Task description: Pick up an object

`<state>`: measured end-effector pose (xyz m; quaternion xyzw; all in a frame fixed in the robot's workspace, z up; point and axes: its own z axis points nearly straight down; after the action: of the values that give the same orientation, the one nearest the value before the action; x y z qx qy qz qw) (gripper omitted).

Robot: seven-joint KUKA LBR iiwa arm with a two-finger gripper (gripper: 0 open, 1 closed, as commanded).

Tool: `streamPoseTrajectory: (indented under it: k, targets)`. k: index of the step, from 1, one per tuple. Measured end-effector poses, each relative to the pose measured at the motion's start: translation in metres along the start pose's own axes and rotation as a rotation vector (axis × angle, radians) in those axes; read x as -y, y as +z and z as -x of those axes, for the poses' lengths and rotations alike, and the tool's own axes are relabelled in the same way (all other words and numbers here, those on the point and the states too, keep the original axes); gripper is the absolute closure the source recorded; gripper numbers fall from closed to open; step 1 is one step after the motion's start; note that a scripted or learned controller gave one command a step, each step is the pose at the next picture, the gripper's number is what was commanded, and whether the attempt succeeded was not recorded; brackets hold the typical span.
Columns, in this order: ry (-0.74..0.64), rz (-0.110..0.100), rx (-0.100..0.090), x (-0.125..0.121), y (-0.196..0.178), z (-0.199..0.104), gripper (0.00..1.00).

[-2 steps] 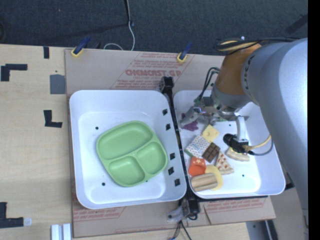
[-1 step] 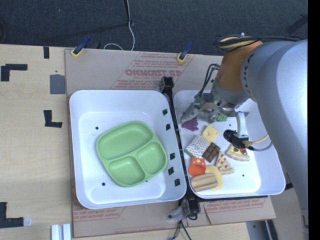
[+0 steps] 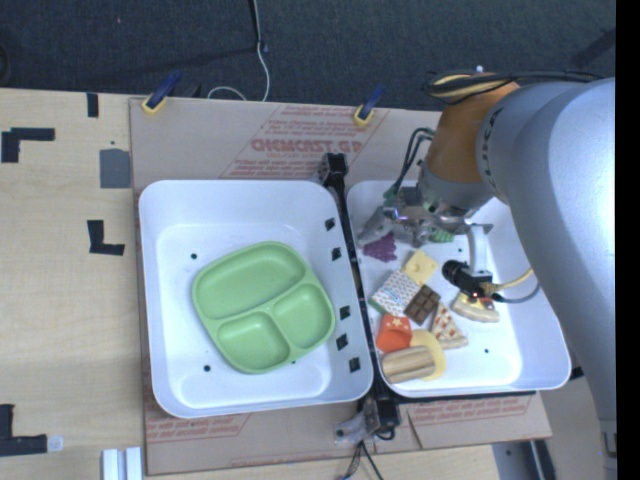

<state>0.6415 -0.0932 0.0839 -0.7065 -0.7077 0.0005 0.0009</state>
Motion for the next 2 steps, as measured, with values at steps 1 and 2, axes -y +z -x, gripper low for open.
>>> streamPoseTrajectory:
  k: [1, 2]
  targets:
    - [-0.002, 0.001, 0.001, -0.026, 0.000, 0.005, 0.00]
    - [0.001, 0.000, 0.002, 0.003, 0.000, 0.017, 0.00]
